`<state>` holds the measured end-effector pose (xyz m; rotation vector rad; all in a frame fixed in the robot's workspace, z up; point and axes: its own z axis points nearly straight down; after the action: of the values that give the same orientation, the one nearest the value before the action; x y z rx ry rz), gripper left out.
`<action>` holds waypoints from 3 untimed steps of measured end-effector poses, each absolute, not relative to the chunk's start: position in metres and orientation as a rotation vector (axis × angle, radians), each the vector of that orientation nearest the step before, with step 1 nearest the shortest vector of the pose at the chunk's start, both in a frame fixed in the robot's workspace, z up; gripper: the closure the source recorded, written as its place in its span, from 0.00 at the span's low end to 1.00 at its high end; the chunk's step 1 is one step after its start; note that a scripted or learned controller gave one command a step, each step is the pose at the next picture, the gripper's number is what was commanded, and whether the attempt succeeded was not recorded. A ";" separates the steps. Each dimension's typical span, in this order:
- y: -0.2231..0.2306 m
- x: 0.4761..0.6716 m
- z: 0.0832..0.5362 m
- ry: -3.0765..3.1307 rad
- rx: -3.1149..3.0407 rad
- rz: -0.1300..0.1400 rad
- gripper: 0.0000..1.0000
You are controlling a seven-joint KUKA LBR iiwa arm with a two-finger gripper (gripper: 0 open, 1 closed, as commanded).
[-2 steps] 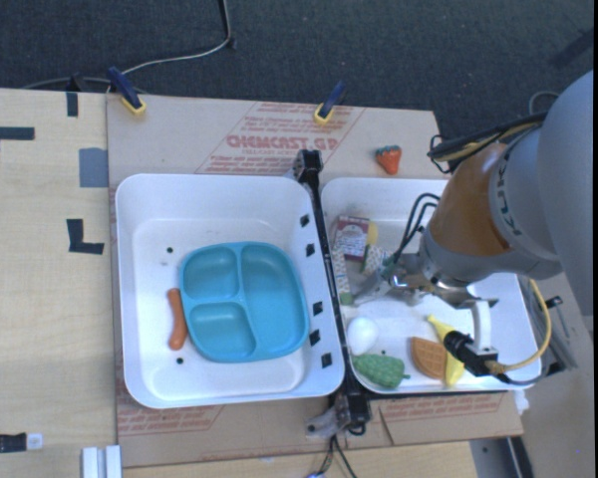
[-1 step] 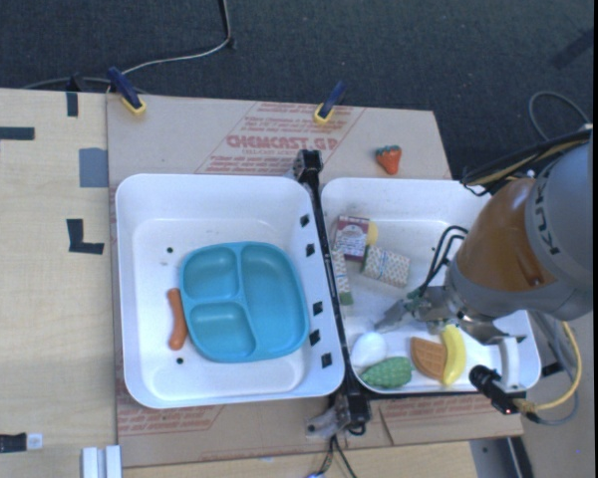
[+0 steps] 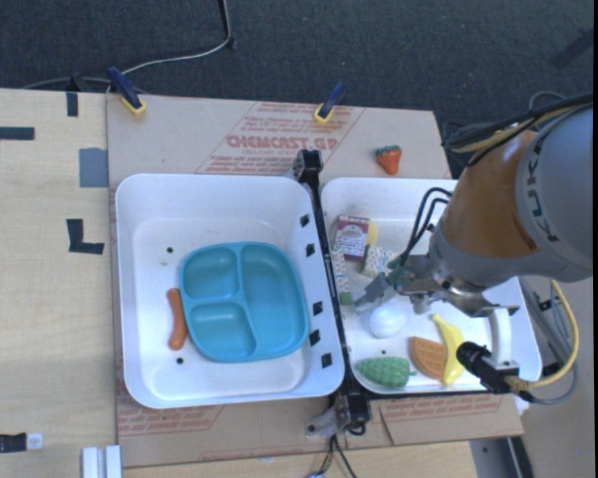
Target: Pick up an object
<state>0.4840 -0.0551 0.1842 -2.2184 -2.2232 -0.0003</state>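
The right bin [image 3: 419, 189] holds several small items. A brown-red box [image 3: 351, 236] lies at its upper left beside a speckled white piece [image 3: 378, 261]. A white ball [image 3: 386, 321] sits mid-bin. Near the front wall lie a green bumpy toy [image 3: 384, 370], an orange wedge [image 3: 429, 357] and a yellow banana [image 3: 448, 339]. My gripper [image 3: 384, 287] hangs low over the bin's middle, just above the white ball and below the speckled piece. I see nothing held in it.
The left bin [image 3: 140, 267] holds a blue divided plate [image 3: 244, 300] and an orange sausage-shaped toy [image 3: 176, 319]. A small orange-red toy [image 3: 388, 157] lies on the cardboard behind the right bin. A black divider [image 3: 319, 257] separates the bins. The arm covers the right bin's right side.
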 end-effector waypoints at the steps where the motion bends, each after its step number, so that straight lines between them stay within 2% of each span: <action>1: -0.126 0.540 0.260 -2.222 -2.224 0.001 0.00; 2: -0.167 0.507 0.237 -2.220 -2.223 0.004 0.00; 3: -0.178 0.494 0.186 -2.221 -2.220 0.002 0.00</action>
<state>0.4944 -0.1785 0.1858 -2.2198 -2.2206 0.0020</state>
